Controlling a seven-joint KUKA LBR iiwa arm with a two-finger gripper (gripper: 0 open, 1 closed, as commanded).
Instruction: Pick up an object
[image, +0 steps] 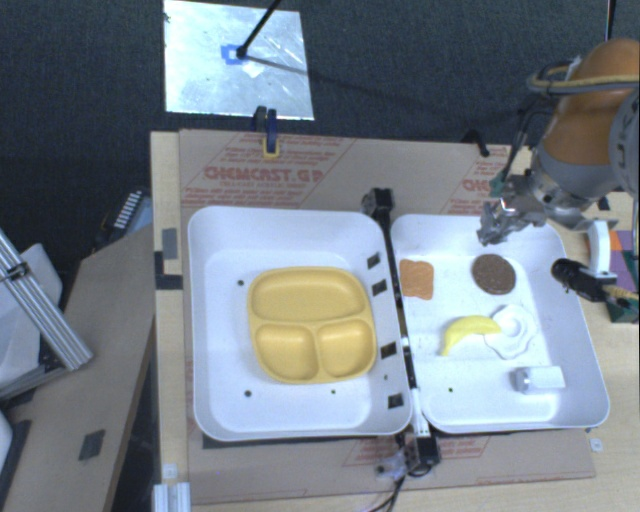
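Glossy white plastic bins (290, 225), matt yellow plastic tray (305, 323) — printed brown cardboard base (330, 165), crinkled shiny foil sheet (238, 60)

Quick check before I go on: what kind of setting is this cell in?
Most likely a lab test bench, not a kitchen. Two white bins sit clamped on a cardboard sheet, the gripper hangs over toy food such as a banana, and a yellow divided tray lies in the other bin.
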